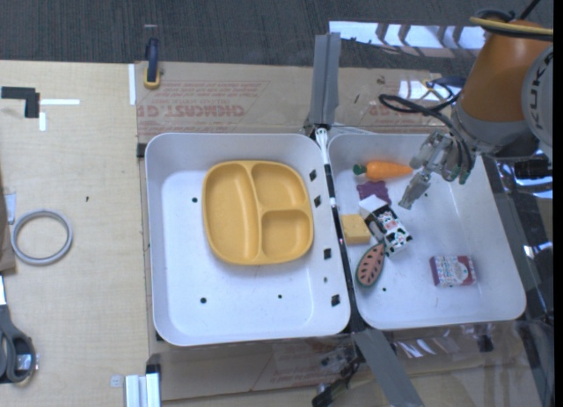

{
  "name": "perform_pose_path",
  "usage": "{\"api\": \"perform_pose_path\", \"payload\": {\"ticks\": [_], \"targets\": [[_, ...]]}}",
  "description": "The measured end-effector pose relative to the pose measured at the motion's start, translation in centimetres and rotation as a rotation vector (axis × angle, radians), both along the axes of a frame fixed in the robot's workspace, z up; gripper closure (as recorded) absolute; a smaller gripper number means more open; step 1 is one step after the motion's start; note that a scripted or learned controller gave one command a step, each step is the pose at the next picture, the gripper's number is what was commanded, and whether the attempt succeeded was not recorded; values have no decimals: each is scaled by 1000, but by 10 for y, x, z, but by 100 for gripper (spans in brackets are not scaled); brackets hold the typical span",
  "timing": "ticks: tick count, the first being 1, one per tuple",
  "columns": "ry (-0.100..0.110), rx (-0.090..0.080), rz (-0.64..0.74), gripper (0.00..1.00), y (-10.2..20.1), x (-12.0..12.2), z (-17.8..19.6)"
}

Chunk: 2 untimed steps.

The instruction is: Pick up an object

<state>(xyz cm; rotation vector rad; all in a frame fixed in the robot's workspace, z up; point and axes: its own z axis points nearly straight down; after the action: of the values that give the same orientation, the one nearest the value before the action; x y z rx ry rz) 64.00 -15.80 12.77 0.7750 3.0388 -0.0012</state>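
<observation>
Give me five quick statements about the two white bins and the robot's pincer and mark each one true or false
1. The yellow divided plastic plate lies in the left white bin. True.
2. The orange toy carrot lies in the same bin as the plate. False: it lies in the right white bin, near its far edge.
3. The pincer hangs over the right bin. True.
4. The small red and white packet is clamped in the pincer. False: it lies on the bin floor, apart from the pincer.
5. The watermelon-slice toy lies near the wall between the bins. True.
</observation>
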Motion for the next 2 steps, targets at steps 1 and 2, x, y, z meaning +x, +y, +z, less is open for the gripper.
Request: {"api": "perform_pose_path", "payload": {"ticks": [1,2], "targets": [[-20,-2,-238,0,7,-44,-24],[1,2,-607,0,39,-7,-17]]}}
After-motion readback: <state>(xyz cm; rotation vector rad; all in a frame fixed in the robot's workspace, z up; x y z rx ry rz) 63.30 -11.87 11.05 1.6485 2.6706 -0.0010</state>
